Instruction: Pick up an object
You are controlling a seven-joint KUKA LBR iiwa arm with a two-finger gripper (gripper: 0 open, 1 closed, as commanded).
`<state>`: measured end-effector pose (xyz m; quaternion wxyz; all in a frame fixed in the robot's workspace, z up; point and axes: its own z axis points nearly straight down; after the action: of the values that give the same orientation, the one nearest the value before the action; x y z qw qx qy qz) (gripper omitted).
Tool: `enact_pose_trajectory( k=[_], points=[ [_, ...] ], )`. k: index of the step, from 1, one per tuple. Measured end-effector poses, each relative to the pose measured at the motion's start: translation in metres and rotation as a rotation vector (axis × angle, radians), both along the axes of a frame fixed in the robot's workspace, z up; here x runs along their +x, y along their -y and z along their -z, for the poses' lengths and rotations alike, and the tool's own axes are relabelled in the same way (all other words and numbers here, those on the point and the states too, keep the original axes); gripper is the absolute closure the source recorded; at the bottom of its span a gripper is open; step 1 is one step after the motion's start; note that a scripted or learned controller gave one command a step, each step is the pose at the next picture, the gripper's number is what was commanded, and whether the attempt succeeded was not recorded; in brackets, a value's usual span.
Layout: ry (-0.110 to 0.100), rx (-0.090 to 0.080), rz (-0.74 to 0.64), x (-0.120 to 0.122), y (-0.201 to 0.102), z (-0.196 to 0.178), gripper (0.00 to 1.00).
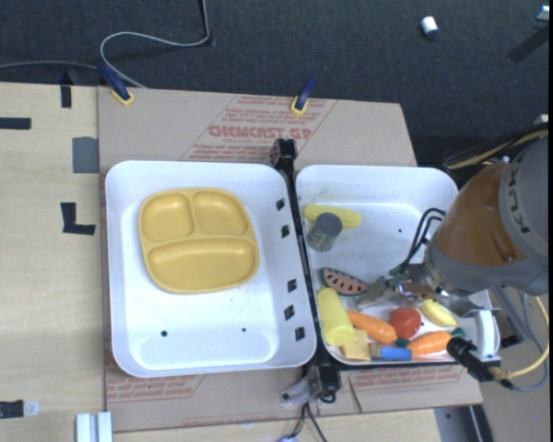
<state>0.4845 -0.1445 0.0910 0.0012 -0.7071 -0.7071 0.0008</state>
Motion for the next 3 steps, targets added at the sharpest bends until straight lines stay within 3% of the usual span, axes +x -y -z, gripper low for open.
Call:
enact_pose_trajectory(
  k=[1, 3],
  points=[
    [-0.001, 0.002, -0.001, 0.000, -0.001, -0.009, 1.00],
    [-0.003, 0.006, -0.003, 0.000, -0.003, -0.027, 1.00]
  ],
)
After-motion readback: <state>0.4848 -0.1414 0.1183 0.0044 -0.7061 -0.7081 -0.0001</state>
